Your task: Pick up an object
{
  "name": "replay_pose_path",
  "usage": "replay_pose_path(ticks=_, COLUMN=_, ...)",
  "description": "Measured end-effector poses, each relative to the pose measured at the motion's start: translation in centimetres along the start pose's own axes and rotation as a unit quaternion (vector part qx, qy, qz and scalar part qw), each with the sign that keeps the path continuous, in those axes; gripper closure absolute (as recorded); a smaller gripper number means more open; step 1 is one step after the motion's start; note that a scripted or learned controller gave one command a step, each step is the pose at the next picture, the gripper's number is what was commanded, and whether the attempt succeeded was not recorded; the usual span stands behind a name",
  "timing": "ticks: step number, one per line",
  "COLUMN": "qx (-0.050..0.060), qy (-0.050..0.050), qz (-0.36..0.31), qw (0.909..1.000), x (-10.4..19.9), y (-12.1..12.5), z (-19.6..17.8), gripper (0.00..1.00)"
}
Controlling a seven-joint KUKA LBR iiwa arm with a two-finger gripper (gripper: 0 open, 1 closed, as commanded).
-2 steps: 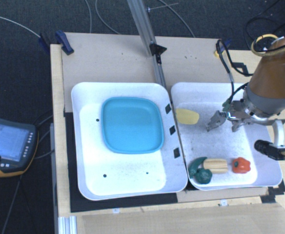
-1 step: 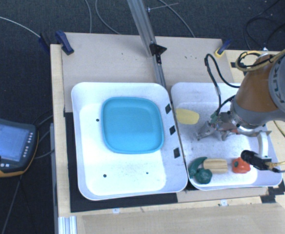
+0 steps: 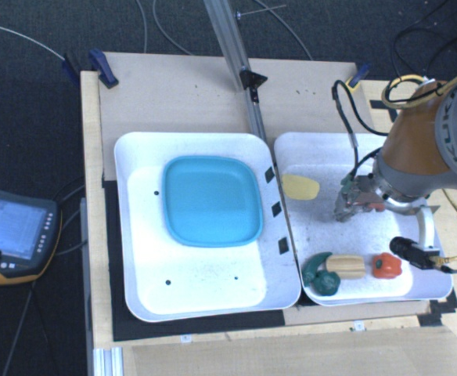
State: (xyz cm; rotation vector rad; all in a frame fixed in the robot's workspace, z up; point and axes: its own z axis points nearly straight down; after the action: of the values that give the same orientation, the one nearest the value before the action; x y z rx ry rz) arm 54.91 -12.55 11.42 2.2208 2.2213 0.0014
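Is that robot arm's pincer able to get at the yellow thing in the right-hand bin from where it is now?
Probably yes. The pincer hangs over the right bin, just beside the yellow piece, which lies alone on bare bin floor. Nothing stands between them; the green, tan and red toys sit apart at the bin's near edge.

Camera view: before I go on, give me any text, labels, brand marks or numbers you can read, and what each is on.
Nothing here reads as a whole word.
Arm: large pale letters at the frame's right edge, cut off; not readable.
Handheld pendant left of the bench: lit screen, content too small and blurred to read.
Blue tray, both white bins and the toy items: no print visible.
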Motion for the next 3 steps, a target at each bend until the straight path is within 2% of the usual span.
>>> replay_pose_path(ticks=3, qx=-0.002, qy=0.0, qz=0.0, qw=1.0, x=1.5, y=0.5, z=-13.5, gripper=1.0)
